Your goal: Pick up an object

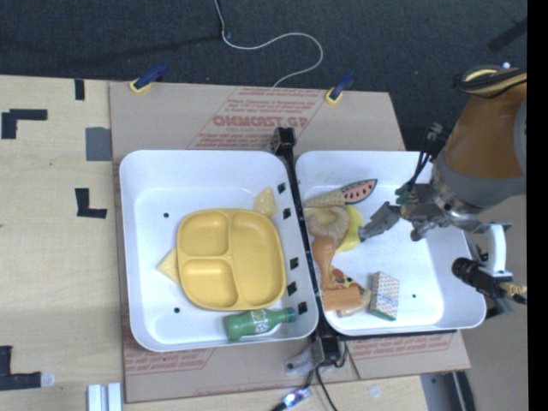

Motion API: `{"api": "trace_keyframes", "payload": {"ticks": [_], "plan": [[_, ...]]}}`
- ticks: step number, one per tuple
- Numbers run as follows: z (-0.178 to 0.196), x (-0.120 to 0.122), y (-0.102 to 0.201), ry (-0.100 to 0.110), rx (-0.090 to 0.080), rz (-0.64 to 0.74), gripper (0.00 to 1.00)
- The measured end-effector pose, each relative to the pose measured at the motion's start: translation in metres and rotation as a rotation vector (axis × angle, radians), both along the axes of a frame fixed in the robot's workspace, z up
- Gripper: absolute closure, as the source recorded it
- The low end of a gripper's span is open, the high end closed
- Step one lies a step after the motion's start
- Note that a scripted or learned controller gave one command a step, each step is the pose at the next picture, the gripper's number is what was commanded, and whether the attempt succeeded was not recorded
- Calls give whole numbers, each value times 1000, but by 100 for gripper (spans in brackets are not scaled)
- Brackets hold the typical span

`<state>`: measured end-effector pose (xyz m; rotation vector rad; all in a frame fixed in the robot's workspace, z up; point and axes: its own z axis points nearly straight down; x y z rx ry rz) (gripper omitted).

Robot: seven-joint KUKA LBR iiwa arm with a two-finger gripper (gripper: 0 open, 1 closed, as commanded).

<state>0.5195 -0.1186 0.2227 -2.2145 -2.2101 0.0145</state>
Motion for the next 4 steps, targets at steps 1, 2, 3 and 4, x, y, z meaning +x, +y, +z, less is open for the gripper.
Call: {"api": "trace_keyframes", "payload": {"ticks": [1, 2, 3, 4], "plan": [[7, 3, 0, -14, -2, 3, 0], [-37, 0, 1, -10, -2, 3, 0], [-100, 1, 8, -9, -1, 3, 0], [-137, 1, 5, -16, -8, -1, 0]]}}
